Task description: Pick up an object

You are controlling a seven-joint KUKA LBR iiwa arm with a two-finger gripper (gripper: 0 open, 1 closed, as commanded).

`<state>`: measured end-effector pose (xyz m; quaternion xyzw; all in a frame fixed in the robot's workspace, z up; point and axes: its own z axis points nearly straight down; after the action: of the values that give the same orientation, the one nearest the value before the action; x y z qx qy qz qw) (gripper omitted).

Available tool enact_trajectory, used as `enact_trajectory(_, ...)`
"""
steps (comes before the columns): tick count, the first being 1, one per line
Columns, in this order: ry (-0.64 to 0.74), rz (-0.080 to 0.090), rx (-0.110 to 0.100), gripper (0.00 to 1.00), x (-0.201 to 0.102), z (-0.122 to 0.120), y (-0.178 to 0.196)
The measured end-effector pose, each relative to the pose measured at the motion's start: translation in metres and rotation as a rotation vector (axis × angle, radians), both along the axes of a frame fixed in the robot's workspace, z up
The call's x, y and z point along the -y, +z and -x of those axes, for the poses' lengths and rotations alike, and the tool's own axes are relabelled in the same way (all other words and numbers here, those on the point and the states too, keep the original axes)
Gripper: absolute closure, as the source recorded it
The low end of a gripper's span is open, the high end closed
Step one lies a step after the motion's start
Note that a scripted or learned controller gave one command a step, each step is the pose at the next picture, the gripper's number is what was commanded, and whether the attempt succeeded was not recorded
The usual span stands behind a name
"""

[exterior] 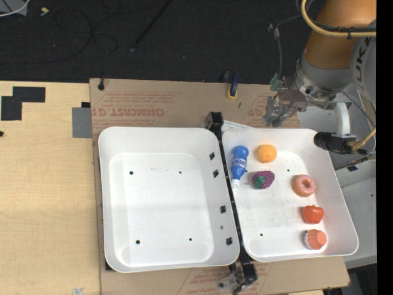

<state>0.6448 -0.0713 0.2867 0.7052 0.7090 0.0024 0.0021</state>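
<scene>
The right bin (344,195) holds several small objects: a blue and white bottle (238,163) lying by its left wall, an orange ball (266,153), a purple grape cluster (263,179), a pink donut (303,185), a red tomato-like piece (312,214) and an orange-pink round piece (315,239). My gripper (277,113) hangs above the far edge of the right bin, just beyond the orange ball, with nothing seen between its fingers.
The left bin (116,165) lies beside the right one, joined by a black clamp strip (223,189). Both rest on a cardboard sheet (153,106). A blue clip (233,85) sits at the sheet's far edge. A black fixture (334,142) juts over the right bin's far right corner.
</scene>
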Motion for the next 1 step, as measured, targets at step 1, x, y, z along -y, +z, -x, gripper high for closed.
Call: enact_trajectory(1, -0.002, 0.001, 0.004, 1.0, -0.0135, 0.0001, 0.1213)
